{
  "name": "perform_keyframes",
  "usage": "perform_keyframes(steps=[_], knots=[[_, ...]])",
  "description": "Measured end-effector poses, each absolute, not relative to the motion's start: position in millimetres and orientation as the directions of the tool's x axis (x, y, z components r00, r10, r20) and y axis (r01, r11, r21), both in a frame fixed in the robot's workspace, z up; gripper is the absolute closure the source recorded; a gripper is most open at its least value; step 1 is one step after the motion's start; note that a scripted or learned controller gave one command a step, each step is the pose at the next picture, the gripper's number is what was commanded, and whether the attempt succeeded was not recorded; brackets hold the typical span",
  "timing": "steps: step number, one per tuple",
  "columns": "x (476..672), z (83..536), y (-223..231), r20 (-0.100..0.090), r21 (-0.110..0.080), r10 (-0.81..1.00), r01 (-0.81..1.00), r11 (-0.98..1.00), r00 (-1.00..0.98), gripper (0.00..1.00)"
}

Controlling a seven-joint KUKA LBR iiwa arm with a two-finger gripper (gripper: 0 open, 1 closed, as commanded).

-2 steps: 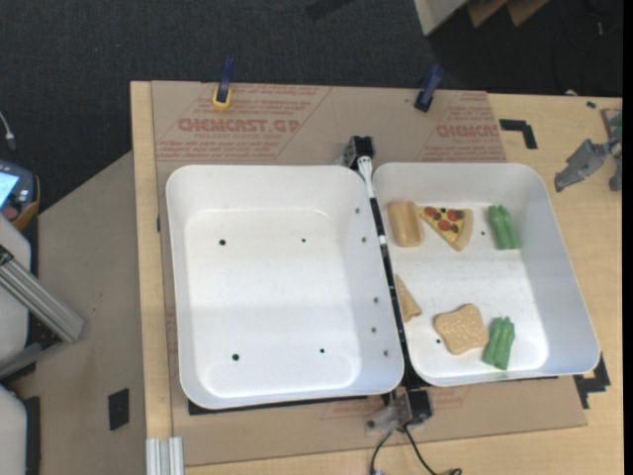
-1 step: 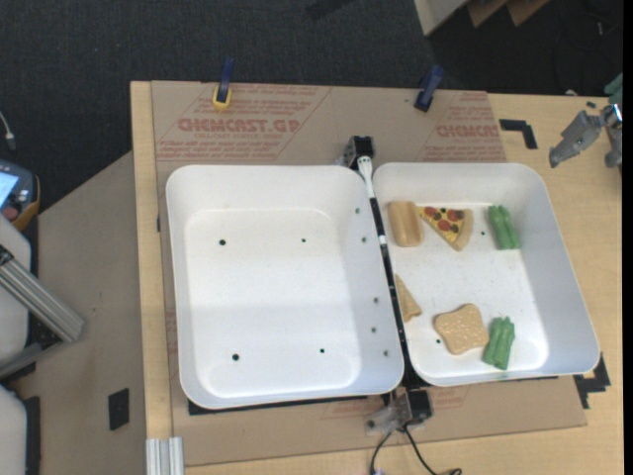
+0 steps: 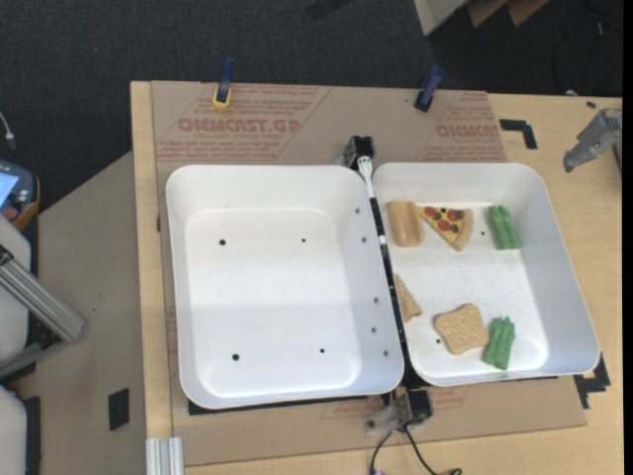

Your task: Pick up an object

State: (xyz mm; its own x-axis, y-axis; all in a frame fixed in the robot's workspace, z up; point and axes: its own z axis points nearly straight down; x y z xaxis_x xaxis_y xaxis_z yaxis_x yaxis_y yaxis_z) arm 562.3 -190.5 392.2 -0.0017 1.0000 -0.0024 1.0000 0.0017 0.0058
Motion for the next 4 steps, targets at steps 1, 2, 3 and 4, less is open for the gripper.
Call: perform_keyframes(steps=[1, 2, 3, 4], knots=[[579.2, 406.2, -182.8, -0.003, 0.006, 1.0, 1.0, 0.001, -0.001, 0.0], [539.6, 395.7, -226.7, 0.0, -0.003, 1.0, 1.0, -0.005, 0.005, 0.0], [581.7, 489.9, -223.7, -0.007, 0.014, 1.0, 1.0, 0.003, -0.003, 0.0], [573.4, 521.5, -223.4, -0.004, 0.008, 1.0, 1.0, 0.002, -0.002, 0.0]])
